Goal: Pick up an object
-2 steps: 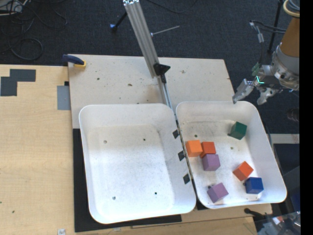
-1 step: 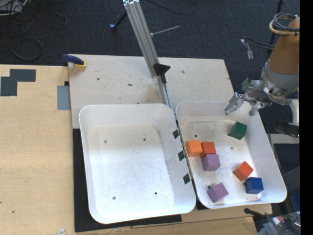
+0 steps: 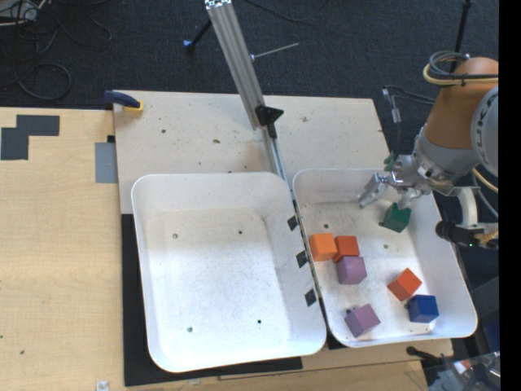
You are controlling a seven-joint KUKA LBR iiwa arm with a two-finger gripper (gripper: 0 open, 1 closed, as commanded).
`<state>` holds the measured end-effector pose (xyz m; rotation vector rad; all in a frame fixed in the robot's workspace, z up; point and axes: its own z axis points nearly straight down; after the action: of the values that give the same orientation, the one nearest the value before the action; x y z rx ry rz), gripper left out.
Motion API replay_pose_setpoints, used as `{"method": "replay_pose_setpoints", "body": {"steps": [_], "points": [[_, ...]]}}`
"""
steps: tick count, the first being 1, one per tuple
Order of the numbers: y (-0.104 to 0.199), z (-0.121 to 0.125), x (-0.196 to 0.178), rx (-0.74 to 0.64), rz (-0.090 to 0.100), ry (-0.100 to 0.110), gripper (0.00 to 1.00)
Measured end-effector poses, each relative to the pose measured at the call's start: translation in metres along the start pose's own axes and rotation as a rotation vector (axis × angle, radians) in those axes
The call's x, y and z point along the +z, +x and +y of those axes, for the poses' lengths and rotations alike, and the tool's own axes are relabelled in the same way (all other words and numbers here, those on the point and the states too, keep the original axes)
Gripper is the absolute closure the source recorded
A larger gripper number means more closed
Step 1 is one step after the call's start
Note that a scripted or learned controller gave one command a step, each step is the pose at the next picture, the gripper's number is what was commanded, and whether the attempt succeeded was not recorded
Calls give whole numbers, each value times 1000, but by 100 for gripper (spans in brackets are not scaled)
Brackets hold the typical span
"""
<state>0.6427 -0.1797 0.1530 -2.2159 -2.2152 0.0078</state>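
aluminium rail (image 3: pixel 238 55) | blue clamp, perhaps (image 3: pixel 123 100) | left bin (image 3: pixel 155 198)

The two bins, left (image 3: pixel 155 218) and right (image 3: pixel 456 300), are looking like matt white plastic, speckled with dark flecks. The slanting aluminium rail (image 3: pixel 236 47) is showing a dull brushed sheen. The bench (image 3: pixel 57 243) is appearing as pale, smooth wood.

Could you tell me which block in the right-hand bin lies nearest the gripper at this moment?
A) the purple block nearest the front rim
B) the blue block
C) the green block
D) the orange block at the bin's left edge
C: the green block sits just below the gripper near the far end of the right bin, while the other blocks lie farther toward the front.
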Motion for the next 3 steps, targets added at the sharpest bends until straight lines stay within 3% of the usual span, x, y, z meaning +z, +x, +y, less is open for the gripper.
{"method": "replay_pose_setpoints", "body": {"steps": [1, 2, 3], "points": [[5, 3, 40, -1, -2, -8, 0], [4, 3, 31, 0, -1, -7, 100], [11, 7, -29, -2, -3, -14, 100]]}}
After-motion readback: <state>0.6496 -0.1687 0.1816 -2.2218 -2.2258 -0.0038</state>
